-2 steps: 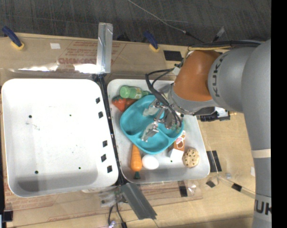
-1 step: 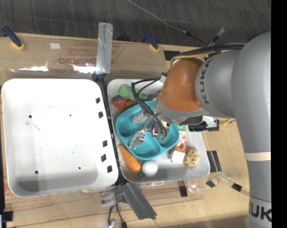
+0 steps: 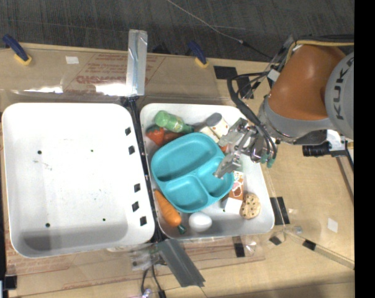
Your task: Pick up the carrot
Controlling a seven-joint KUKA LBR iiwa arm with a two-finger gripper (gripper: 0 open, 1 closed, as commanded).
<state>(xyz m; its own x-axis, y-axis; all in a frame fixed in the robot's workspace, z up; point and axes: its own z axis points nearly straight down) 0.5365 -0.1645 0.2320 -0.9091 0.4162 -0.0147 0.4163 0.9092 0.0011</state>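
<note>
A teal divided plate [image 3: 186,169] fills the right bin [image 3: 262,219]. A cookie [image 3: 250,206] and white egg [image 3: 200,221] lie near it. A green toy [image 3: 169,121] sits far.

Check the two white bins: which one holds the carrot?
The right bin, beside the arm. The carrot lies along its lower-left wall, below the blue tray.

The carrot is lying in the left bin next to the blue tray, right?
Not quite. The carrot is lying next to the blue tray, but in the right bin, not the left bin. It rests against that bin's left wall, near a white egg. The camera view shows this.
</note>
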